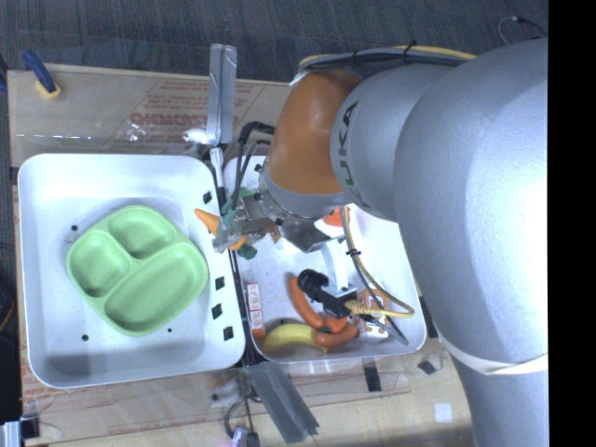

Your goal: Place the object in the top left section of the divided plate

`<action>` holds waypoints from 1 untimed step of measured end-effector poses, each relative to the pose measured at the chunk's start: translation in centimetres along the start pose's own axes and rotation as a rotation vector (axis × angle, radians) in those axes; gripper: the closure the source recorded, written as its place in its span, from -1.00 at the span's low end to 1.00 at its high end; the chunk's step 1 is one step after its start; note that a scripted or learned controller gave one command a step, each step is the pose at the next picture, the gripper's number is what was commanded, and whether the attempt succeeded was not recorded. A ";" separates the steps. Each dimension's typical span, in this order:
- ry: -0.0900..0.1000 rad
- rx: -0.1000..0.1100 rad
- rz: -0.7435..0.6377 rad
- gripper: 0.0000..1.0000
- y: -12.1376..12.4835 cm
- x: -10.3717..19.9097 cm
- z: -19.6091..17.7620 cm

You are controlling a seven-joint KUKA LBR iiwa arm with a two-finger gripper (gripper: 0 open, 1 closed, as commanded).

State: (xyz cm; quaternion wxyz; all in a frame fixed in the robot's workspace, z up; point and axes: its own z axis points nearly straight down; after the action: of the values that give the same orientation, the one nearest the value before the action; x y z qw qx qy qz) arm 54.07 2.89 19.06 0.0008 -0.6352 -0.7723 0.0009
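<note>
A: Big picture first: my arm [438, 156] reaches in from the right and blankets most of the right bin [410, 291]. What's the left bin [37, 250] got?

B: The green plate [138, 268], sitting flat in the middle, three sections, all bare. The target section is the small one at upper left, so nothing's delivered yet.

A: Right. My claw [237, 223] hangs over the divider between the two bins, just right of the plate. There's a small orange piece [207, 218] right at its tip, maybe a carrot.

B: Got hold of it?

A: Honestly, I cannot tell. My wrist hides the claw from above, so whether it's open or closed I can't say. The orange piece is touching or just beside it, no more than that.

B: And the leftovers?

A: A banana [284, 335] and red sausages [321, 329] crowd the right bin's lower edge, near my cables [372, 291]. If the piece is gripped, my guess is a short carry leftward over the plate.
</note>
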 end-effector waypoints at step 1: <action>0.000 0.004 -0.121 1.00 -1.5 8.0 7.2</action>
State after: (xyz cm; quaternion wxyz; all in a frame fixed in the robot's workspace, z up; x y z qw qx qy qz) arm 51.04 10.47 11.83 0.0022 -0.5875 -0.8092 0.0021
